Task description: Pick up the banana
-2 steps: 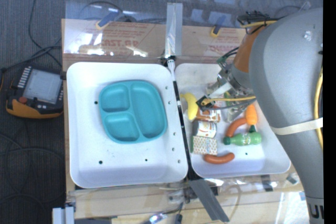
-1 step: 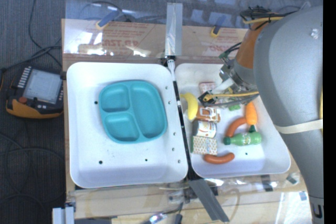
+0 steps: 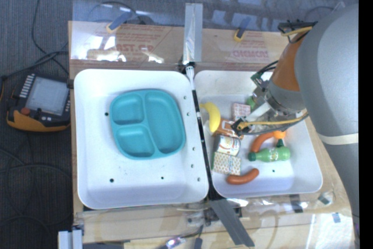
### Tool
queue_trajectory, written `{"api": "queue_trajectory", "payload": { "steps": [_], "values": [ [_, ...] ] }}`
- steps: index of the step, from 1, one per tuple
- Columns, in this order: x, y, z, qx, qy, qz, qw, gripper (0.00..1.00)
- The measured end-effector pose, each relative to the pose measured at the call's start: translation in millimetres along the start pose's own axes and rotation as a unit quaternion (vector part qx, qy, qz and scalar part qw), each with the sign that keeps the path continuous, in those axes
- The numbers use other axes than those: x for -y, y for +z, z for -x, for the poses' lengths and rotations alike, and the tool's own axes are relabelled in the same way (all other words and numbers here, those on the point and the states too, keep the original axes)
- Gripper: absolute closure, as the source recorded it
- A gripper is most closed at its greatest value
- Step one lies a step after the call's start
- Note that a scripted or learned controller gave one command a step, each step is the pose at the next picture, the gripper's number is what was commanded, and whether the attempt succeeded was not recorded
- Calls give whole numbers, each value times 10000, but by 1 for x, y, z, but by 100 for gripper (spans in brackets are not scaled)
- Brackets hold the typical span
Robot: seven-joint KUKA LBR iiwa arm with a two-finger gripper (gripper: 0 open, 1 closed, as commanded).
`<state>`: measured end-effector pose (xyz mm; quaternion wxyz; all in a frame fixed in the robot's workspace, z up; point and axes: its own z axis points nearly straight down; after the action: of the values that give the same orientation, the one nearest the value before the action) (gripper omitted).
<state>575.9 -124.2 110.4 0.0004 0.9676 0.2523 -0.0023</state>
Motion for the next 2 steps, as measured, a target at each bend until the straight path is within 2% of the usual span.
{"api": "queue_trajectory", "payload": {
  "steps": [1,2],
  "values": [
    [1,2,0,13,-2,-7,10000,0],
    [6,15,1,-123,280,62,9995,0]
  ]
}}
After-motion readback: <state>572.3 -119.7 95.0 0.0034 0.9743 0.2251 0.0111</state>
